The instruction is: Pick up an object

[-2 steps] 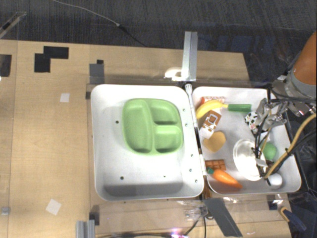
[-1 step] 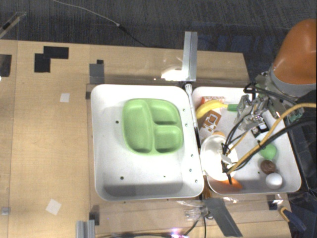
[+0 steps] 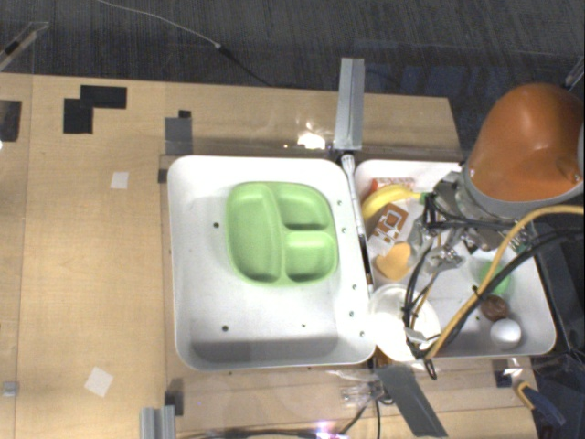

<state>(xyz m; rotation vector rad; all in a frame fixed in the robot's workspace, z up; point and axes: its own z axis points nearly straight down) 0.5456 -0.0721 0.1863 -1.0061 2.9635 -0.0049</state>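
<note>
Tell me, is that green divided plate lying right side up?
Right side up: the green plate lies flat in the left bin, its three hollows facing up.

— Worktop (image 3: 82, 273)?
— Pale wood, spread wide across the view, dark carpet beyond its far edge.
— Directly on it?
— Two shallow white bins, side by side, touching along a shared rim. Left bin (image 3: 196, 245) near the middle of the board, right bin (image 3: 530, 332) at the right.
— Anything else on the wood?
— Black rectangular marks (image 3: 91, 106) at the far left corner, another dark one (image 3: 7, 120) at the left edge. Two small pale square patches, one (image 3: 119, 180) left of the bins, one (image 3: 98, 381) nearer the front. Grey metal post (image 3: 349, 103) behind the joint between the bins. Dark brackets (image 3: 178, 135) at the left bin's corners.
</note>
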